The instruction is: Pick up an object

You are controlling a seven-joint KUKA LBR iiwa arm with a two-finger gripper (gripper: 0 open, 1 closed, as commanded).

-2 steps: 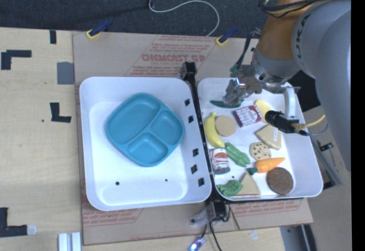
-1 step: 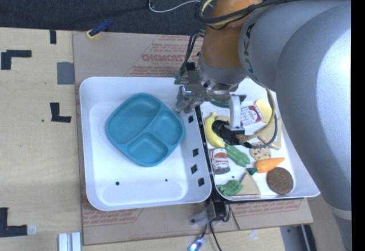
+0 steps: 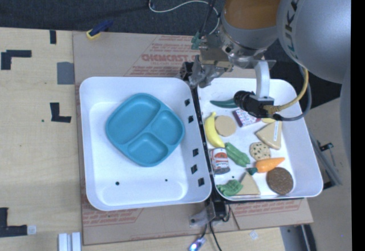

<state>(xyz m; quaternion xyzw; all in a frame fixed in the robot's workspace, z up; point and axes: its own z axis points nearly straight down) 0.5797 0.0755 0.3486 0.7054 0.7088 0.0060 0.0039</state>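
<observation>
My gripper (image 3: 198, 76) hangs over the far end of the wall between the two bins, under the orange band of the arm. Nothing shows in it. The right bin (image 3: 305, 147) holds several toy foods: a yellow banana (image 3: 213, 130), a green pepper (image 3: 223, 103), a round cracker (image 3: 226, 126), a purple packet (image 3: 247, 118), a cheese wedge (image 3: 270, 136), a spotted cookie (image 3: 258, 150), a green pickle (image 3: 237, 155), a carrot (image 3: 268, 164), a small can (image 3: 220, 160) and a brown disc (image 3: 279, 180). The nearest to the gripper are the pepper and the banana.
A blue divided plate (image 3: 145, 129) lies in the left bin (image 3: 91, 130). A black connector with a white bracket (image 3: 254, 101) on the arm hangs over the right bin's far side. The bulky grey arm covers the upper right. Black clips line the wall between the bins (image 3: 198, 141).
</observation>
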